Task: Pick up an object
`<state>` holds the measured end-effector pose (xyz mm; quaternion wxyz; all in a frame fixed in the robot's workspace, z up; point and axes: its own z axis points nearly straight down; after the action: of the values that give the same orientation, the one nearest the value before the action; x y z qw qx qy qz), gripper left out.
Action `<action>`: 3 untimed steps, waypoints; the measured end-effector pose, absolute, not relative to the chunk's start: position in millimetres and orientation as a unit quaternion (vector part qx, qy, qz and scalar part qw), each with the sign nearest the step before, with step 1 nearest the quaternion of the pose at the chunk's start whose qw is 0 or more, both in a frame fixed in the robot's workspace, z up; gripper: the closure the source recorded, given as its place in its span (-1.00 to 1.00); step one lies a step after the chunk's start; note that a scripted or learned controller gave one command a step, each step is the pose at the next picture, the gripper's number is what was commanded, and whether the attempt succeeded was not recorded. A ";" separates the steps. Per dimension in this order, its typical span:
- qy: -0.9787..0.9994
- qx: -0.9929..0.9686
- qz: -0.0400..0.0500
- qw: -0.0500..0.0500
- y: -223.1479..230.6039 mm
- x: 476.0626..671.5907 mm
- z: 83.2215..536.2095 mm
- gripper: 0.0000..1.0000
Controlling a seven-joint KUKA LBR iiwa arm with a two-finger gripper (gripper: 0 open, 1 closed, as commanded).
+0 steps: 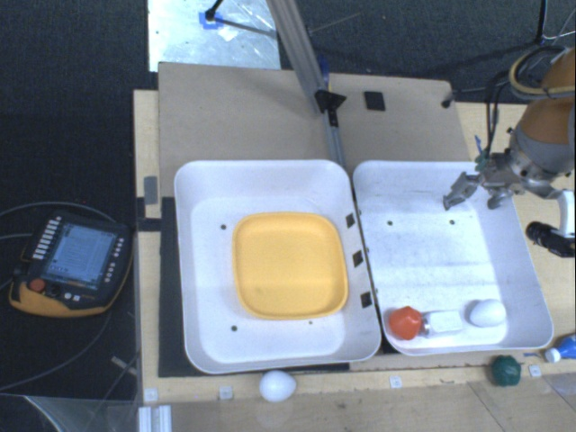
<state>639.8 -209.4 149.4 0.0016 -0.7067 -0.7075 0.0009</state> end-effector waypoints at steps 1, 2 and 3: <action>-0.707 -0.707 0.001 0.001 -209.0 639.0 97.2 -1.00; -0.708 -0.706 -0.001 -0.001 -209.4 640.8 111.0 1.00; -0.707 -0.707 -0.001 -0.002 -212.3 634.5 157.6 1.00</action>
<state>634.5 -212.3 157.6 -0.0021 -0.7071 -0.7072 -0.0012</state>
